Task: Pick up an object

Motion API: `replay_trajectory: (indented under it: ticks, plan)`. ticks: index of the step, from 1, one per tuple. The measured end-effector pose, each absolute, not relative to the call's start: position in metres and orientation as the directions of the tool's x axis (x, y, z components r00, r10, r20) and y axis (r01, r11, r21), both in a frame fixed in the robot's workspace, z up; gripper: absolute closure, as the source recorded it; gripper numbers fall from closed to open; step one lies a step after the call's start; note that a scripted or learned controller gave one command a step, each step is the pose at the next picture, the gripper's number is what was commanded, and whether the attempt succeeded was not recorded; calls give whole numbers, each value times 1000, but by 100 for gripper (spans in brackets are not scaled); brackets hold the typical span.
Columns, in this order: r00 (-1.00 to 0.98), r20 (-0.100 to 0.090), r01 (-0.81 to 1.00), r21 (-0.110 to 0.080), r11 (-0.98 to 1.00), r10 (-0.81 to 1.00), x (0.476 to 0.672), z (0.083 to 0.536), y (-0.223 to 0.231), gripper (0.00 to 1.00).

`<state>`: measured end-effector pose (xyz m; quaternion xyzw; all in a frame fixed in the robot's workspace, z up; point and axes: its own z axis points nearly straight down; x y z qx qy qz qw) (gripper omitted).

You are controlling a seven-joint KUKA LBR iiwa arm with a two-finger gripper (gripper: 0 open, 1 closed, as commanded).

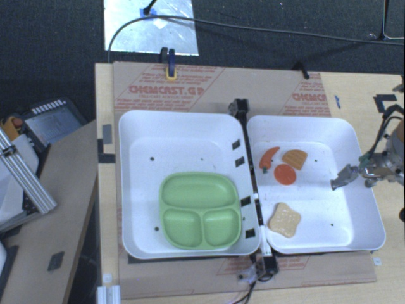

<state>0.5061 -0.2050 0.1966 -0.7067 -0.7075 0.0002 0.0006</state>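
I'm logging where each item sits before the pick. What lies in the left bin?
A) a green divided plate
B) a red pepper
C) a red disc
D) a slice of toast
A: the green divided plate lies in the left bin, while the toast slice, red disc and red pepper are all in the right bin.

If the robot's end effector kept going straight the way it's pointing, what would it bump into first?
The end effector points left across the right bin. The round red slice looks first in line, with the pepper just beyond. Height is hard to judge from above, so it might pass over them.
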Motion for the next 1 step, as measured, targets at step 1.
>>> replay_trajectory:
  ticks: [1]
  plan:
    - [-1,1,1000,-1,1,1000,514,138,-203,0]
